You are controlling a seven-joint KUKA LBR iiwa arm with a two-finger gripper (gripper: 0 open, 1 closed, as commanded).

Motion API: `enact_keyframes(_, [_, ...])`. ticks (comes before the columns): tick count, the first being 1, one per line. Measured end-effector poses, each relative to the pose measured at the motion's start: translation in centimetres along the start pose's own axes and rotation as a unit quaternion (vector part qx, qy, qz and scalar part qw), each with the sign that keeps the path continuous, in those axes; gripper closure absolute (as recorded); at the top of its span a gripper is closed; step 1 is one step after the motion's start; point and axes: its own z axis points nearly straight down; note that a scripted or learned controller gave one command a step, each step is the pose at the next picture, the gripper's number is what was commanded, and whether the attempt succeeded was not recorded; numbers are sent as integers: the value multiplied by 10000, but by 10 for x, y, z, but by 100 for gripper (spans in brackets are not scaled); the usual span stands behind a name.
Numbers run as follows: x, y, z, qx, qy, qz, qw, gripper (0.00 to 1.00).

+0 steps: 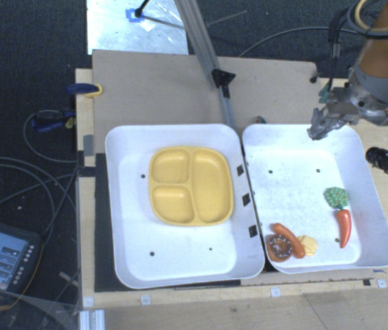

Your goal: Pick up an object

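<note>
1. Camera view showed me the gripper (318,130) hanging over the far corner of the right bin (297,184), close to its rim – from this slant I could not tell what state it was in, and nothing showed in its hold.

2. The candidates sat well apart from it, along the near side of that same bin: a toy carrot (344,227) on the right with a green leafy piece (336,197) just beyond its top, and a cluster nearer the middle – a red sausage (288,238) lying against a brown doughnut (277,247), with a small yellow piece (308,245) just beside them.

3. I judged all of these to be light play food, probably hard and smooth plastic, so slippery rather than fragile. Weight would not trouble the arm; a poor bite would simply let the thing squirt out.

4. The carrot looked the best pick to me – it lay alone, long and narrow, with bare bin floor on both sides. I would take it across its thicker upper half, closing across the short width.

5. The sausage and doughnut were touching, so a grasp there risked nudging one against the other.

6. The left bin (132,253) carried a yellow divided plate (190,185), too broad and flat to pinch easily.
</note>
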Motion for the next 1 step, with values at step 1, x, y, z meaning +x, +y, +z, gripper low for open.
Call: enact_keyframes(1, [53, 11, -2, -5, 3, -4, 10000, 100])
